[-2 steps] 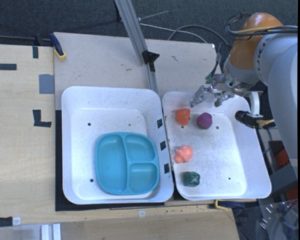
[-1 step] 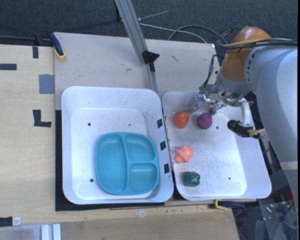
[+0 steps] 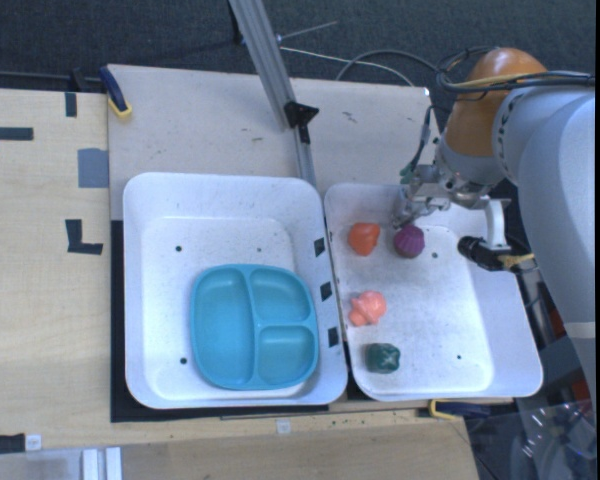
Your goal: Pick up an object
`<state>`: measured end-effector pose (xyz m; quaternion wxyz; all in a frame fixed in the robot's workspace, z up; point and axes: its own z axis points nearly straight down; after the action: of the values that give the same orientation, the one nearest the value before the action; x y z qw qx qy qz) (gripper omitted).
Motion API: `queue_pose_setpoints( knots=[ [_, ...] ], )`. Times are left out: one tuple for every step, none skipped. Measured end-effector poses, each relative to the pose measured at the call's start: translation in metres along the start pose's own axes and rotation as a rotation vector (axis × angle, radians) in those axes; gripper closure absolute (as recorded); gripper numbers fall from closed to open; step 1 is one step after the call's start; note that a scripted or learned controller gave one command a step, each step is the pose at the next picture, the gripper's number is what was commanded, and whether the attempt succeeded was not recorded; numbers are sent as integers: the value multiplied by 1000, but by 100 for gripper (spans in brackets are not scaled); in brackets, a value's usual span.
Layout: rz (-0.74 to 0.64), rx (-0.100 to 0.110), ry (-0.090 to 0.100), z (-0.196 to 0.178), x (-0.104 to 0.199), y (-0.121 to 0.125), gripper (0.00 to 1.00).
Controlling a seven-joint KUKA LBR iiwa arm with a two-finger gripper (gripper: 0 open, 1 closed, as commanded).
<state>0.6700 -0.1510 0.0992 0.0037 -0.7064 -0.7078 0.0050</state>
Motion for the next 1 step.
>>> queue_pose_setpoints(
  knots=[
    [1, -18, 1, -63, -4, 3, 100]
  ],
)
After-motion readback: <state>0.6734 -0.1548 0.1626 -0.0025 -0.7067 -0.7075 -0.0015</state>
